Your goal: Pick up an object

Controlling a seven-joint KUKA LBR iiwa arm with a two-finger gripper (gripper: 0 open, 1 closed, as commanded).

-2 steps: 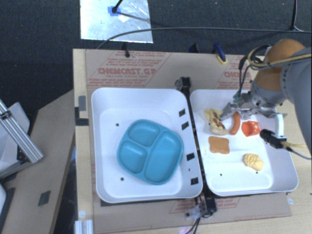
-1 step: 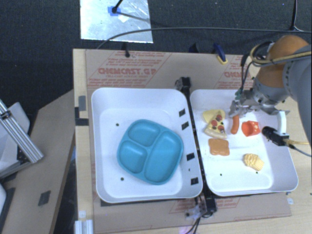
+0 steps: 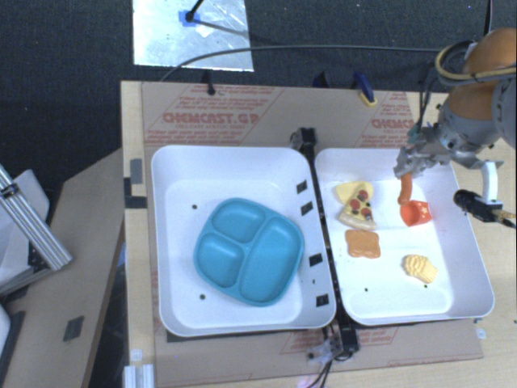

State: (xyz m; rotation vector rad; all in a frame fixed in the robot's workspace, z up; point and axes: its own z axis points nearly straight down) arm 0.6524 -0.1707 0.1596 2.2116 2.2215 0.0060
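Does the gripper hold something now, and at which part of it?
It cannot be told. The gripper is directly above an orange sausage, at its top end, but the fingers are not clear.

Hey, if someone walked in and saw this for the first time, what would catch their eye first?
Most likely the blue tray, sitting alone in the left bin. Next, the toy foods in the right bin: a pizza slice, a toast piece, a yellow snack and an orange-red piece. The pincer hangs just above that orange-red piece, at the right bin's far side.
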